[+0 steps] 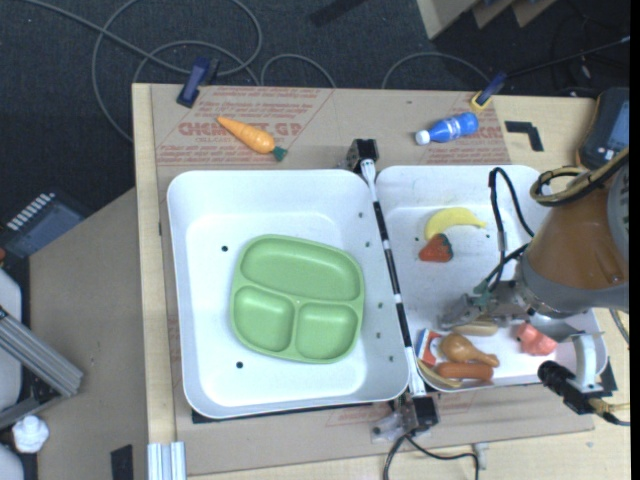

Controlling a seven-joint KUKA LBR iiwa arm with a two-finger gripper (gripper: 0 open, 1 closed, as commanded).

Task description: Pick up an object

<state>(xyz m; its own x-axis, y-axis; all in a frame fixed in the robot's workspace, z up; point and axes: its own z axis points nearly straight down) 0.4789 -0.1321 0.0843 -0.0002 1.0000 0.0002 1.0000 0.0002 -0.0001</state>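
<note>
Reaching in from three o'clock, the grey arm (575,258) with its orange band is hanging low over the right bin (455,193), and the pincer (478,308) is sitting at about five o'clock in that bin, just above the food toys piled at the front edge. Whether it is spread or pressed together I cannot tell, since the wrist and cables are crowding it.

Going by size: the desk (150,268) is carrying both bins; the left bin (200,268) is holding a green divided tray (297,298) at its centre. In the right bin, the likeliest targets are lying at six o'clock: a drumstick toy (466,348) touching a sausage toy (464,371), with a pink piece (537,341) just beside the arm at four o'clock. A banana (455,219) and a red piece (436,250) are touching each other near eleven o'clock, well apart from the pincer. Beyond the bins, a carrot (248,134) and a blue bottle (449,129) are resting at twelve o'clock on the desk.

Doing this well, I judge, is meaning lowering straight over the drumstick, the nearest thing, squeezing across its narrow neck rather than its round end, and staying off the bin wall. The sausage pressing against it is risking a double pinch or a slip, so centring on one item is mattering most.
</note>
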